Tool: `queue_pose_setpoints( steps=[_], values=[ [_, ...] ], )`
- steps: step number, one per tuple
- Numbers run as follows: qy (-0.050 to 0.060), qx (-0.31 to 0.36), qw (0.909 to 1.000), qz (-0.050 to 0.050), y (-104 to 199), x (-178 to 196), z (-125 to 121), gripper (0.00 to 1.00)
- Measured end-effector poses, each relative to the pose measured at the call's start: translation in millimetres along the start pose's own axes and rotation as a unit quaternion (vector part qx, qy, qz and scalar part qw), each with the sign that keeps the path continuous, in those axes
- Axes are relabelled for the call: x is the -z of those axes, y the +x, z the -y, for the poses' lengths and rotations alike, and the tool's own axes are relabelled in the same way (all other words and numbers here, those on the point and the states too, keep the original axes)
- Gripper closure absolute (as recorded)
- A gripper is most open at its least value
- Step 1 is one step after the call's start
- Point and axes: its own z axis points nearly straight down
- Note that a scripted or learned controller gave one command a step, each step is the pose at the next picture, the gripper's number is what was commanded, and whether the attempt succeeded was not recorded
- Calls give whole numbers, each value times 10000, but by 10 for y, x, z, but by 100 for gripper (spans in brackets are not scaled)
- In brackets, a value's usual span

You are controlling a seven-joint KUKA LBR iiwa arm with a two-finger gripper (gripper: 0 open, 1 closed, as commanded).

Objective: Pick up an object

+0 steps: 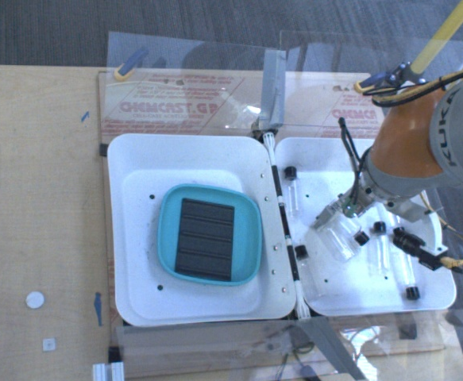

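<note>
Blue dish [210,233] in left bin, claw [332,213] low over right bin

Teal tray [170,213] with dark ridged block [206,239] in left bin [128,173].

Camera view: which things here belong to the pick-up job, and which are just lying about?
Job:
gripper low in the right bin
clear plastic piece beside it
teal tray in the left bin
black block on it

Lying about:
white disc on the bench
</note>
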Motion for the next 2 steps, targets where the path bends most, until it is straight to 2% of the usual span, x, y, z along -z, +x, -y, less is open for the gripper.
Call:
queue_pose_setpoints(
  steps=[1, 2],
  values=[
    [49, -1506, 9886, -10, 286, 932, -595, 100],
    [51, -1170, 9931, -13, 397, 1189, -1341, 100]
  ],
)
